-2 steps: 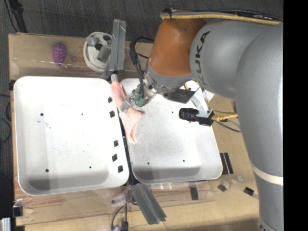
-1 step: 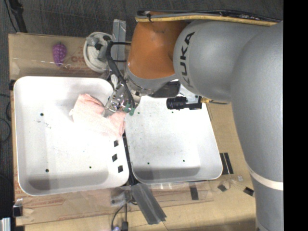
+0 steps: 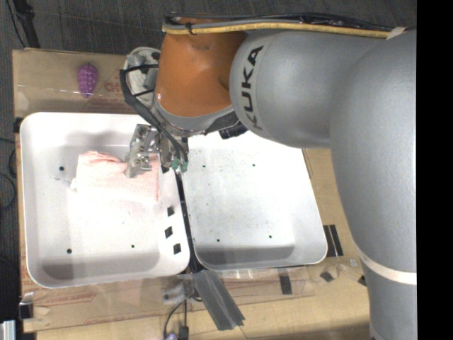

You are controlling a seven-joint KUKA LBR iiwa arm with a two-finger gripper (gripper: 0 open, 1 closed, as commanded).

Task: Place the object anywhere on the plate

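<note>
left bin [image 3: 42, 190]: cloth [image 3: 113, 179] under pincer [image 3: 141, 158]

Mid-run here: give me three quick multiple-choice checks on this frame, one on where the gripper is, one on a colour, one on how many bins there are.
1. The gripper is over:
A. the left bin
B. the right bin
C. the bare bench

2. The small object on the bench beyond the bins is:
A. green
B. purple
C. yellow

3. White bins on the bench:
A. one
B. two
C. three

Key: 1 A, it hangs over the pale pink sheet in the left bin. 2 B, it looks purple. 3 B, the left bin and right bin sit side by side.
</note>
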